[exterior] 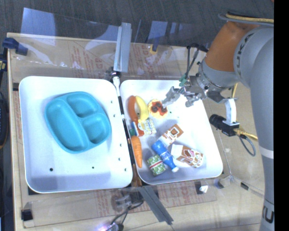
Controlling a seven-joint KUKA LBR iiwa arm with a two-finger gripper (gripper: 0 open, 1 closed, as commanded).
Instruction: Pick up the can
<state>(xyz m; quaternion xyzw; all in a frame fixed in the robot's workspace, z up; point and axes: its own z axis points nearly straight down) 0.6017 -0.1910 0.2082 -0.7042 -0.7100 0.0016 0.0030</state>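
Gripper (179, 96) hovers spread and empty over the right bin's (209, 131) upper end. The green can (155, 165) lies well apart near the front wall, so swing across, square up and drop straight down.

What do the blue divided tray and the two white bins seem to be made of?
Blue divided tray: probably moulded plastic, semi-matte, with soft rounded compartment edges and even colour. White bins: likely smooth plastic, slightly glossy, with rounded corners and faint highlights.

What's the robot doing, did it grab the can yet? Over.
Gripper hovering over right bin, holding nothing visible. Can untouched by the near wall. Blue bottle leaning against it.
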